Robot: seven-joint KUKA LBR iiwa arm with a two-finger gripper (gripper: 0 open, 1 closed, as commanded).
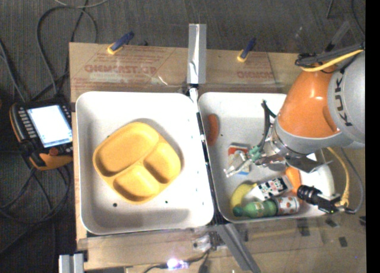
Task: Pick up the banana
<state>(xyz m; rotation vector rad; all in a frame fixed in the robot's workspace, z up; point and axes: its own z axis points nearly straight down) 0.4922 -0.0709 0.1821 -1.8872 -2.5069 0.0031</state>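
Overhead, the bench point(83, 64) carried two shallow white bins of smooth, round-cornered plastic, set side by side on a brown cardboard sheet clipped at its far edge by two blue-and-yellow clamps. The left bin point(89, 206) held a yellow tray point(138, 160), a glossy moulded dish with soft rounded corners and three recessed compartments. The right bin point(237, 111) held the clutter. The banana point(240, 193), a short, curved yellow fruit with a smooth skin, lay near the front wall of the right bin, its near end touching a green bottle point(256, 209) that lay on its side along that wall. A small printed carton point(273, 186) rested just beside the banana on its right. An orange oblong object point(212, 124) lay apart, close to the wall between the bins. The grey arm, its broad orange band point(306, 108) matte and dome-shaped, reached in from the right. The jaws point(239, 165), slender and metallic with a green fitting behind them, stood parted with nothing between them, just above and clear of the banana. A handheld pendant point(44, 126) with a lit screen lay on the dark floor at left, among loose cables.
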